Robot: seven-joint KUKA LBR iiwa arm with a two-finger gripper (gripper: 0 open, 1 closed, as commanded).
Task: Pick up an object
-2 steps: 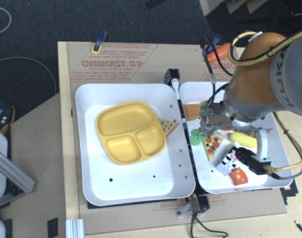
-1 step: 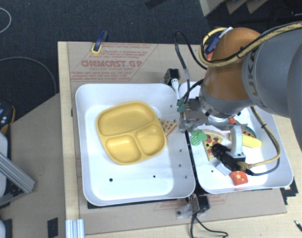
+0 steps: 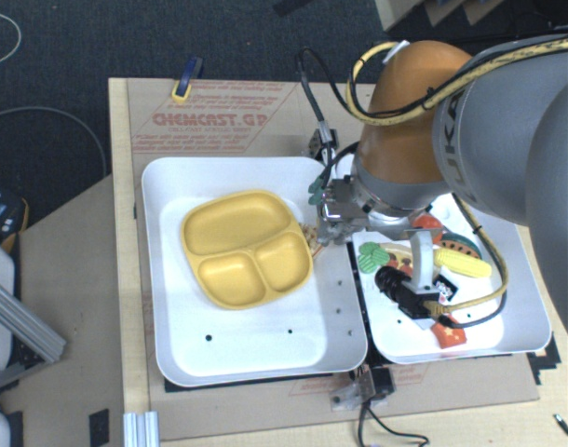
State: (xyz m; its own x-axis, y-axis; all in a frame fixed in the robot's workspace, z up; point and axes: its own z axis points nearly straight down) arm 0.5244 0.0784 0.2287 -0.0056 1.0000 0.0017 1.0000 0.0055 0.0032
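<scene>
The grey arm (image 3: 517, 128) reaches in from the right of the gripper (image 3: 323, 214) and bends steeply down. Its orange band (image 3: 410, 110) sits above and right of the gripper, and the wrist (image 3: 386, 198) is just right of it.

Arm (image 3: 424, 128) above two white bins
A yellow three-part plate (image 3: 247, 248) lies in the view's left bin (image 3: 172, 343); a yellow piece (image 3: 463, 265), a green piece (image 3: 371, 254) and a red piece (image 3: 452, 335) lie in the right bin (image 3: 517, 333).

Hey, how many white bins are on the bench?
2. The left-hand bin in the view holds a yellow plate; the right-hand bin lies beside it, partly covered by the arm.
</scene>
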